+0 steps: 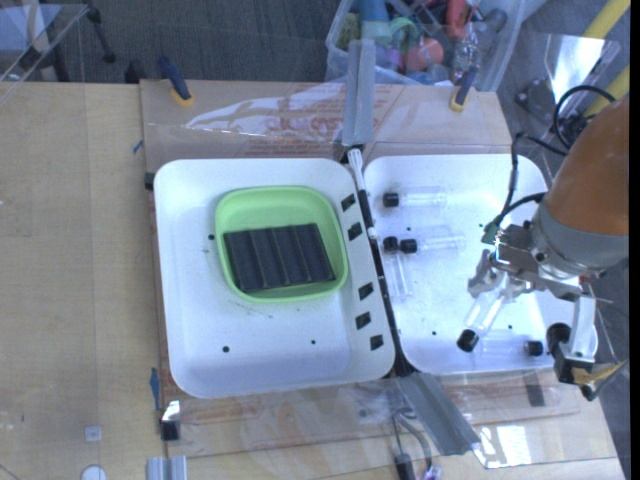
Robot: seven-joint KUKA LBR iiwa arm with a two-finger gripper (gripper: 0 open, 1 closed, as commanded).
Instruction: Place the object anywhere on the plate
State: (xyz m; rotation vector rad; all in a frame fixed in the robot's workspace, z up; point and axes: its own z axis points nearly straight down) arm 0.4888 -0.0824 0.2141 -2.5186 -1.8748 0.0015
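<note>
Bench (70,268): pale wood, bearing two shallow white bins side by side, with tape and clear film lying along their edges.

Left bin (190,348): white, holding the green plate and showing a few small dark spots on its floor.

Right bin (440,358): white, holding several clear tubes; the arm is reaching over its right part.

Arm (600,178): grey with an orange band, entering from the right and hanging over the right bin.

Green plate (280,203): squarish with rounded corners, sitting in the middle of the left bin and carrying a dark ribbed insert (278,256).

Gripper (500,283): metal, hovering low over the right half of the right bin. A clear tube appears to be sitting between its fingers, though glare is making the contact hard to confirm.

Clear tube with black cap (478,323): the task's object, slanting down and left from the gripper, its cap lying near the bin's front edge, well apart from the plate.

Other capped tubes: one lying near the bin's back (415,199), one at mid-bin (425,242), one by the front right corner (510,346).

Storage box (430,18): clear, standing behind the bins, holding coloured items.
</note>
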